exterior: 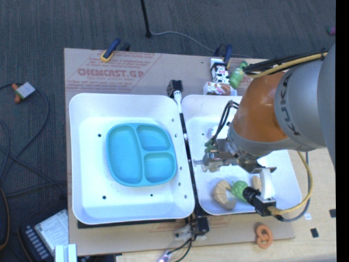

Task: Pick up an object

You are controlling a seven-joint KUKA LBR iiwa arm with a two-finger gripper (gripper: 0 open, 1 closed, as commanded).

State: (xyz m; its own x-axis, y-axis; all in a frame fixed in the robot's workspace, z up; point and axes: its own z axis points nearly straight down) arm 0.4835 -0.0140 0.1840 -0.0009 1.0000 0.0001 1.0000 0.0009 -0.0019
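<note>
The big grey arm (305,108) hangs over the right bin (283,195). Its gripper (214,160) is hard to see, so I cannot tell its state. A tan lump (222,194) and green toy (240,188) lie below; it should drop straight onto one.

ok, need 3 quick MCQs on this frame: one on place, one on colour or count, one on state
1. Where is the blue plate?
A. left bin
B. right bin
C. bare bench

2. How many compartments does the plate have?
A. two
B. three
C. five

3. Where is the gripper?
A. over the left bin
B. over the right bin
C. off the bench

Key: 1 A, it lies flat in the left bin. 2 B, one long and two small. 3 B, it is over the right bin, up from the tan object and green object.
</note>
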